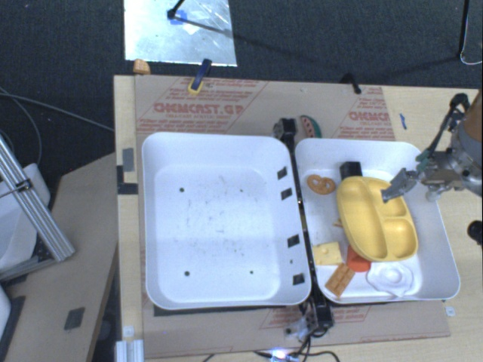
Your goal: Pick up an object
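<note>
The right bin (434, 236) holds several objects. A yellow divided plate (375, 221) lies in its middle, with a brown pretzel (321, 184) and a black block (351, 170) at its far side. A pale cheese wedge (327, 253), a waffle-like cracker (339, 280), a red piece (358, 262) and a white object (390, 277) sit along the near side. My gripper (415, 190) hangs over the bin's right part, above the plate's far right rim. Its fingers (396, 187) stand apart, open, with nothing between them.
The left bin (155, 157) stands beside the right one, black clips (287, 194) along the shared wall. Beyond the bench lie a shiny sheet (181, 21) and a blue-and-yellow tool (200, 76). A metal frame (30, 210) stands at the left.
</note>
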You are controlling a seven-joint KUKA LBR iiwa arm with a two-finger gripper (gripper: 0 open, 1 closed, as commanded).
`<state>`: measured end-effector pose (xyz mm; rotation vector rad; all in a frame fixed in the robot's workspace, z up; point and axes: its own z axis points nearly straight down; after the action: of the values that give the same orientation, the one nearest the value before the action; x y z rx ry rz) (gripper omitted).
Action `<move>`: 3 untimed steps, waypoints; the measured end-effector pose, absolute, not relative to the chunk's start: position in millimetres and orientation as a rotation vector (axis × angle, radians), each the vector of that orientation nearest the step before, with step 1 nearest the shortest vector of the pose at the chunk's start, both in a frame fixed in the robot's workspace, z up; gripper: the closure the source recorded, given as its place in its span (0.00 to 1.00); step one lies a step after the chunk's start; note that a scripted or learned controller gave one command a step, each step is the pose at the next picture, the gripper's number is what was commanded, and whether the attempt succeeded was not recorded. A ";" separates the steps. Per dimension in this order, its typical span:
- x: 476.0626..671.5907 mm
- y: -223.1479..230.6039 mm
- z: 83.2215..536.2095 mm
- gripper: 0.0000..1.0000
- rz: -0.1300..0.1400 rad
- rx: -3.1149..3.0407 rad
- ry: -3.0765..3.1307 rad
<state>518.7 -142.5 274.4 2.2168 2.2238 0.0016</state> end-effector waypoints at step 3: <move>499.5 -205.6 90.8 0.00 0.021 2.210 2.211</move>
<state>499.5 -205.6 90.8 2.2101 2.2113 0.0208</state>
